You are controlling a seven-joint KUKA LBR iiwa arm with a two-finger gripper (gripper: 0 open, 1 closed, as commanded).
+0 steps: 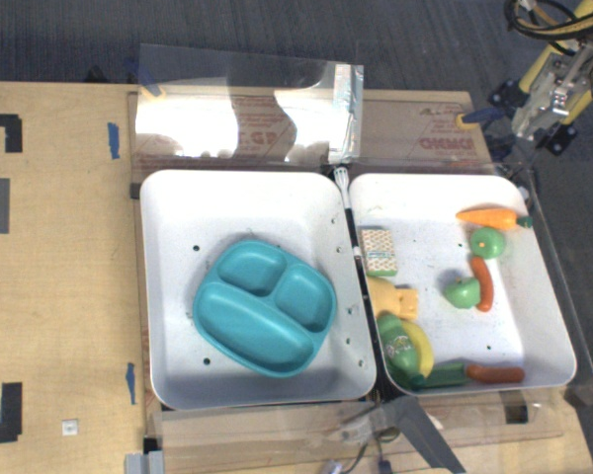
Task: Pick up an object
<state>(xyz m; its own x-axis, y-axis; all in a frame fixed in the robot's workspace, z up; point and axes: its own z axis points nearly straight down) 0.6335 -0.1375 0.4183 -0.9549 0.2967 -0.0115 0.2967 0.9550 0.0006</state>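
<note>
Gripper [558, 92], metallic and cabled, beyond right bin's far corner; grip state we cannot tell. Right bin [546, 294]: we see glossy toy foods, tapered orange carrot [494, 217], round green apple [463, 292], curved banana [416, 349]. Left bin [168, 225]: smooth teal divided plate [265, 306].

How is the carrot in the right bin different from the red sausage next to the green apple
The carrot is orange with a green tip and lies crosswise at the right bin's far edge. The red sausage is plain red, thinner, and lies lengthwise nearer the middle, between two green apples. Both are long toy foods, lying flat in the same bin.
</note>
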